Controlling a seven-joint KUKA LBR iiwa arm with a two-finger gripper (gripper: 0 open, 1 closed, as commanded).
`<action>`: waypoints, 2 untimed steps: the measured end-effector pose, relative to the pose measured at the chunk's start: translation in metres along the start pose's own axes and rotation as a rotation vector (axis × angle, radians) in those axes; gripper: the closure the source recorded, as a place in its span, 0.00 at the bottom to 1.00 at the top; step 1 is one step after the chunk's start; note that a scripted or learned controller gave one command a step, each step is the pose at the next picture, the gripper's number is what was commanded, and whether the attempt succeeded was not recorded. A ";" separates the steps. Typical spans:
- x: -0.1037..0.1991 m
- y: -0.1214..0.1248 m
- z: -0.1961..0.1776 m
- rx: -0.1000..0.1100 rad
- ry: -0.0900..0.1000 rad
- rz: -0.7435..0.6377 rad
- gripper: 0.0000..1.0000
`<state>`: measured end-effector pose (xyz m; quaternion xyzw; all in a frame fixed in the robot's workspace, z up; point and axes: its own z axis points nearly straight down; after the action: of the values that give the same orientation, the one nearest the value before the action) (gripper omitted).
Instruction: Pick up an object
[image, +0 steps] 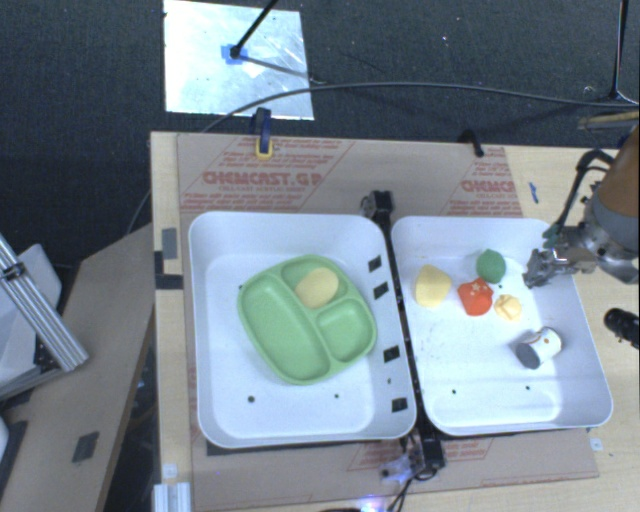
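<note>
Candidate object: the green ball (490, 265) lies in the upper right part of the right bin (575, 400), resting on the bin floor. Of all the items it is the one nearest the gripper (540, 268).
Direction from gripper: the green ball lies to the view's left of the gripper tip, at about the same height in the view, close beside it but apart from it.
Long axis: the green ball looks round, so no axis governs the approach.
Neighbouring items: a red piece (476, 298) sits just below and left of the ball; a small yellow piece (508, 307) lies just below the ball; a larger yellow lump (433, 286) sits further left; a grey and white item (536, 347) lies lower, well apart from the ball.
Gripper state: the tip appears as a dark metal cluster over the right bin's upper right rim; whether it is spread or pressed together cannot be told. Nothing is seen in its grasp.
Arm: only one arm (615, 225) serves the bench, entering from the right.
Judged requirement: a short travel to the view's left and a descent would bring the tip over the ball; the red piece close by leaves little margin on that side.
Left bin (215, 260): holds a green divided tray (300, 325) with a yellow item (318, 288) in it, well apart from the gripper.
</note>
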<state>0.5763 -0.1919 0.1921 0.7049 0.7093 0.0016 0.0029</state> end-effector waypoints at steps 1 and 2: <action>0.007 -0.003 -0.048 -0.001 0.000 -0.001 1.00; 0.055 0.005 -0.055 0.001 0.003 -0.003 1.00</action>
<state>0.5804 -0.1370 0.2474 0.7037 0.7105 0.0020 0.0015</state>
